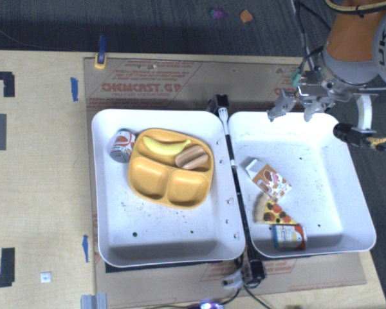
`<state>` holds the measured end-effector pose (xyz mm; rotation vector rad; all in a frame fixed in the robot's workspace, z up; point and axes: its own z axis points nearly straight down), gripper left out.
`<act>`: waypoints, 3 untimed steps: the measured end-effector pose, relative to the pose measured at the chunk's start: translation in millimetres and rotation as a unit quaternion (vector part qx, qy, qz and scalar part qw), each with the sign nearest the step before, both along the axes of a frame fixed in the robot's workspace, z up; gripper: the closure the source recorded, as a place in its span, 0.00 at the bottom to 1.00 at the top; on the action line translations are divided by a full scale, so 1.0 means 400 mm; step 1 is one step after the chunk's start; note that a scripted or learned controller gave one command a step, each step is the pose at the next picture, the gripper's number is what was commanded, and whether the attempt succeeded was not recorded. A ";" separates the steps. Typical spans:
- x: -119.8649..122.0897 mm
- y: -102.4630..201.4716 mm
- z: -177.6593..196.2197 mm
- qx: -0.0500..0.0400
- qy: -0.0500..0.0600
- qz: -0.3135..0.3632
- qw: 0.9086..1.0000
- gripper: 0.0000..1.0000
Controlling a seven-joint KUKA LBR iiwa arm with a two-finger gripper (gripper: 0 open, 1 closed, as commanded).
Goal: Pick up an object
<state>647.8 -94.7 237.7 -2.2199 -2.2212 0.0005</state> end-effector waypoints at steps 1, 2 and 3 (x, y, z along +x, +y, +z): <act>-0.106 -0.027 -0.348 0.000 0.000 -0.001 1.000 0.00; -0.260 -0.063 -0.371 -0.002 -0.007 0.000 1.000 0.00; -0.257 -0.072 -0.342 -0.006 -0.010 -0.002 1.000 1.00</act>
